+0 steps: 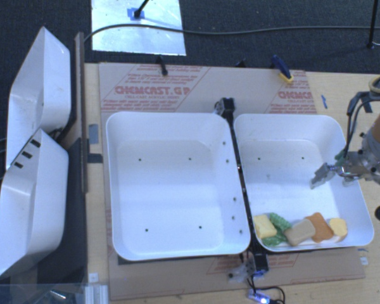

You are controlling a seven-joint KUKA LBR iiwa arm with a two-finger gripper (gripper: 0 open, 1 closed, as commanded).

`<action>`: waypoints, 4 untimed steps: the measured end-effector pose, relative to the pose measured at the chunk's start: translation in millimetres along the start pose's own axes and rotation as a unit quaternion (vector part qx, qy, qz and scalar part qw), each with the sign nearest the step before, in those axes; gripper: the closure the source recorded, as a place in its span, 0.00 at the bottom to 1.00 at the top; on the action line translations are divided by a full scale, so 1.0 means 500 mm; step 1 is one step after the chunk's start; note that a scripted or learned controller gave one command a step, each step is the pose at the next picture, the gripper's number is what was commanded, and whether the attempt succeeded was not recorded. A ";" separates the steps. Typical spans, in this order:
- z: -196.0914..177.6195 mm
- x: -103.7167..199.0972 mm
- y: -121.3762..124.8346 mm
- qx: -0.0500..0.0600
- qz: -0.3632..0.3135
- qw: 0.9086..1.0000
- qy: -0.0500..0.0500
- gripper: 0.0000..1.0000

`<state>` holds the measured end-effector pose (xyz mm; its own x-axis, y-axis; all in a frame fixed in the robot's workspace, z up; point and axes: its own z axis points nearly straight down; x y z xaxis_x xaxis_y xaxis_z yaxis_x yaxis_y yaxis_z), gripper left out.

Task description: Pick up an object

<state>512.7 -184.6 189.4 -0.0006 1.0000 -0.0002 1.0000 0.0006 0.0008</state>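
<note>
Several small objects lie in a row along the front wall of the right bin (285, 151): a yellow block (263, 225), a green piece (279, 223), a tan block (297, 232), an orange block (318, 227) and a pale yellow piece (338, 227). My gripper (322, 175) reaches in over the bin's right rim and hangs above the bare floor. It sits up and slightly right of the tan and orange blocks, apart from them. Nothing shows in its grasp.
The left bin (171, 182) sits beside the right one, with a black divider strip between them. Spare white bins (31, 170) are stacked off the bench at the left. A blue and yellow clamp (282, 68) lies behind the right bin.
</note>
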 end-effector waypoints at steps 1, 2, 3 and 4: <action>0.065 -0.043 0.152 0.001 -0.001 1.000 0.000 0.00; 0.103 0.038 0.090 0.001 -0.001 1.000 0.001 0.00; 0.077 0.103 0.027 0.000 -0.001 1.000 0.000 0.00; -0.010 0.063 0.153 -0.002 0.000 1.000 0.000 0.00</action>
<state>589.2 -153.1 194.3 -0.0011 1.0000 -0.0010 1.0000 0.0011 0.0047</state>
